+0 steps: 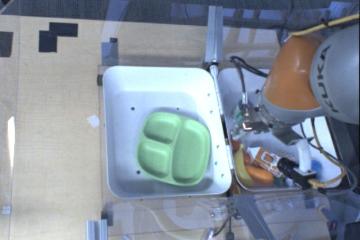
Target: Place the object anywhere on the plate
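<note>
A: Starting at the left: bare pale bench, then the left bin, white and shallow. Inside it, toward the near right corner, a green plate with three compartments, lying flat. Nothing on it yet.

B: And past the divider?

A: Next, the right bin. Low over its left side, just beside the wall shared with the left bin, the gripper. Spread or pressed together: cannot tell from above, hidden under the wrist.

B: Carrying anything?

A: Cannot make out anything held. Loose items heaped at the near end of the right bin: a yellow banana-like piece against the left wall, an orange carrot-like piece touching it, a white-and-orange packet just behind. Most likely the task's object among these, so in the right bin, apart from the green plate.

B: How to do the pick well, then?

A: Judging from this: come down squarely over one piece, never over the seam between two, and keep off the wall hugged by the yellow banana-like piece. Close gently, lift straight up, clear both rims, carry leftward, lower over the large compartment, then release. Confirm a real grip before travelling; otherwise retry.
</note>
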`<state>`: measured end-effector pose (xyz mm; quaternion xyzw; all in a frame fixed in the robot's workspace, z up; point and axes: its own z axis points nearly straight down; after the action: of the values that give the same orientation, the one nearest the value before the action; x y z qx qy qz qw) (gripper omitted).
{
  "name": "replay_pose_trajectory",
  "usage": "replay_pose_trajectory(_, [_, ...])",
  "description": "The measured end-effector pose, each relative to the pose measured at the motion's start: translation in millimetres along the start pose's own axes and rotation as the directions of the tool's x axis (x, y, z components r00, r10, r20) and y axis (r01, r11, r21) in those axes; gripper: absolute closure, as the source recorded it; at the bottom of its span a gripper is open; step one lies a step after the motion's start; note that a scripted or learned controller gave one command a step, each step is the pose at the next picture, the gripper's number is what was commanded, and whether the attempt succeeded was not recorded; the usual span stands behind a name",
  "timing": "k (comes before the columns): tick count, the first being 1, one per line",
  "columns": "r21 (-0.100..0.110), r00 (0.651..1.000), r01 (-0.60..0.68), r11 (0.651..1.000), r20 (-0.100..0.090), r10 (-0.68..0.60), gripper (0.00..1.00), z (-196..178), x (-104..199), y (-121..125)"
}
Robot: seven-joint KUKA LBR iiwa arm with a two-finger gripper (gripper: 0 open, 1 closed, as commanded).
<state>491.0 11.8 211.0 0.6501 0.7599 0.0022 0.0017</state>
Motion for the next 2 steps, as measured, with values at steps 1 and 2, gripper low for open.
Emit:
replay_pose_trajectory(1, [-0.002, 0.924, 0.383, 0.924, 0.002, -0.383, 1.0, -15.0, 19.7, 0.8])
replay_pose_trajectory(2, [0.002, 0.839, 0.544, 0.839, -0.002, -0.544, 1.0, 25.4, 87.7, 27.3])
